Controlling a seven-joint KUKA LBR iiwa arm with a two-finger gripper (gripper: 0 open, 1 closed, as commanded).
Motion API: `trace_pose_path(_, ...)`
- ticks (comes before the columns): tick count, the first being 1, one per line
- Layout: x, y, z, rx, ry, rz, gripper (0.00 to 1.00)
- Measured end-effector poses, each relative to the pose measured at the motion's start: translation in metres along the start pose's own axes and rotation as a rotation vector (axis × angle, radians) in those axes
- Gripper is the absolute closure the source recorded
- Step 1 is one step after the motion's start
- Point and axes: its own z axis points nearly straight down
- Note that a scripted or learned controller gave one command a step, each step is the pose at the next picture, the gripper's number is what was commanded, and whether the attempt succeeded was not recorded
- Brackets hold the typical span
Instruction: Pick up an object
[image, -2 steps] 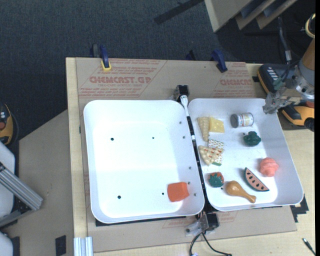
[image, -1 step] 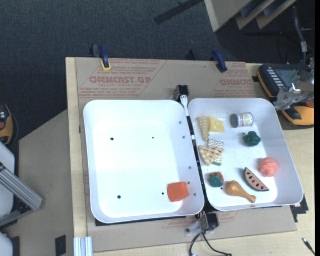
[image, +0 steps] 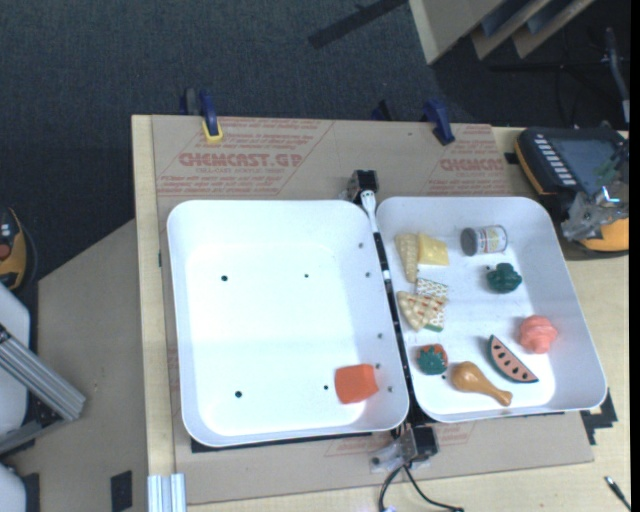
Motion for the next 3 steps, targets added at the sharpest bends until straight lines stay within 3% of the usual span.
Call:
trace_pose_path(1, 0.0, -0.012, -0.012, -0.002, -0.001, -0.001, 1.0)
trace_pose_path(2, 0.06, -0.03, 0.028, 0.004, 0.003, -0.005, 1.0)
trace_pose_path(3, 0.027, -0.005, -0.005, -0.007, -0.004, 0.0, 1.0)
